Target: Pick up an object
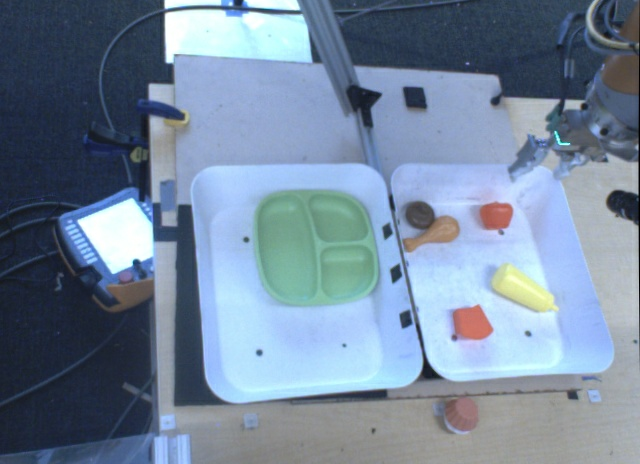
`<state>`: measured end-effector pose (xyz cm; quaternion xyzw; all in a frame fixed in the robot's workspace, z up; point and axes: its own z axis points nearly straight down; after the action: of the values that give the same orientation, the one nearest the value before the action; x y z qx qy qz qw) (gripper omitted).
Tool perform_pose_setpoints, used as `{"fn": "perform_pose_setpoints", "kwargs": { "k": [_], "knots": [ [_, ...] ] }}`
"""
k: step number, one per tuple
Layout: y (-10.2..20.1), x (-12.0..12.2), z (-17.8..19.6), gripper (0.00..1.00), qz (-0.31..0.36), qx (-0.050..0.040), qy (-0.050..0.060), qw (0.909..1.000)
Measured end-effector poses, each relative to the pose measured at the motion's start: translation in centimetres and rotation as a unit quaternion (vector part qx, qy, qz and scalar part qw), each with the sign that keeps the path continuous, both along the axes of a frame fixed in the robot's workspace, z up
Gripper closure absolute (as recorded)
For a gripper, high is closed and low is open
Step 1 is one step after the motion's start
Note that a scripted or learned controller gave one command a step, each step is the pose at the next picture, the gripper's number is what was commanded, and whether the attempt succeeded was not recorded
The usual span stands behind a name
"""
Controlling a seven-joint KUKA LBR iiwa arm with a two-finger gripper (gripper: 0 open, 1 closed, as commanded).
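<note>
The right bin holds a dark brown round piece, a tan club-shaped piece touching it, a small red object, a yellow wedge and an orange block. My gripper hangs over the bin's far right corner, above and to the right of the red object. Its two fingers stand spread apart, open, with nothing between them.
A green divided plate lies in the left bin. A small reddish round thing sits on the bench in front of the right bin. A slanted metal pole and cables cross the back. A handheld pendant lies at the left.
</note>
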<state>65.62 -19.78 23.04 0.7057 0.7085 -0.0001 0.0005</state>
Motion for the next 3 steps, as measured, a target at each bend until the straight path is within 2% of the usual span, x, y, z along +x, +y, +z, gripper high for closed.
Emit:
{"fn": "perform_pose_setpoints", "kwargs": {
  "k": [1, 2, 3],
  "knots": [
    [0.0, 0.1, 0.1, 0.00, 0.000, -0.0002, -0.001, 1.0000],
    [0.2, 0.5, -4.0, 0.00, 0.002, -0.0002, 0.000, 1.0000],
    [-0.2, 0.3, -10.2, 0.00, -0.001, 0.0002, 0.001, 1.0000]
  ]
}}
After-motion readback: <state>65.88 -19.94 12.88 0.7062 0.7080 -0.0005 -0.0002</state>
